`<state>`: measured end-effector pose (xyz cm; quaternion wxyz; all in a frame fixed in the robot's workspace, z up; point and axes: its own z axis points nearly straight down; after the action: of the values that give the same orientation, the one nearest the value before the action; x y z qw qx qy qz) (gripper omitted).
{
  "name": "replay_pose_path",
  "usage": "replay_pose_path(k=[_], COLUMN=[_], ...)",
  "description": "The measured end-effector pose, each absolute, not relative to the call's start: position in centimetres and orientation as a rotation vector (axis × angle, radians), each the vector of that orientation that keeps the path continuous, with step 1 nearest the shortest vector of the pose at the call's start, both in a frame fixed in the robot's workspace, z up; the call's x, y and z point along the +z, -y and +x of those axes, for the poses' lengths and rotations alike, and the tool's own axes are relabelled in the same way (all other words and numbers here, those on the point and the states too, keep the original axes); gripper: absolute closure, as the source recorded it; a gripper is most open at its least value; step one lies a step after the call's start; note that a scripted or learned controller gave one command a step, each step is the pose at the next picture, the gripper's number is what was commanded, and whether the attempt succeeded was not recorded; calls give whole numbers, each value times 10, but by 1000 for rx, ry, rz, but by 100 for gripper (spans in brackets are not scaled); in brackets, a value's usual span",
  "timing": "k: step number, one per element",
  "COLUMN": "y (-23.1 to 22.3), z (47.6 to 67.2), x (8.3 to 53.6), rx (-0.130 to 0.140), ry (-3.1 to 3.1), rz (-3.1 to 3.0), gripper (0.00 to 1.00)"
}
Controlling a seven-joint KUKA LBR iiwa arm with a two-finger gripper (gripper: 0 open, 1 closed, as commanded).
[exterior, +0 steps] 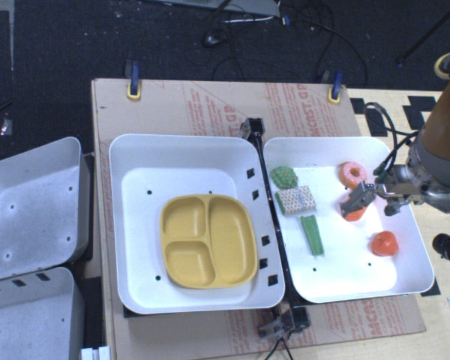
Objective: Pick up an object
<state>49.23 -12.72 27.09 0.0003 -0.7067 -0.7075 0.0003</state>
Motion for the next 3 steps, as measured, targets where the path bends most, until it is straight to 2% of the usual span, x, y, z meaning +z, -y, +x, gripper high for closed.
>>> replay_pose_path(k=[1, 3], y=[127, 119], z=[491, 488], x=[228, 102], rx=[4, 6], ry=[2217, 2215], rz=[-2220, -2219], gripper=[0, 0])
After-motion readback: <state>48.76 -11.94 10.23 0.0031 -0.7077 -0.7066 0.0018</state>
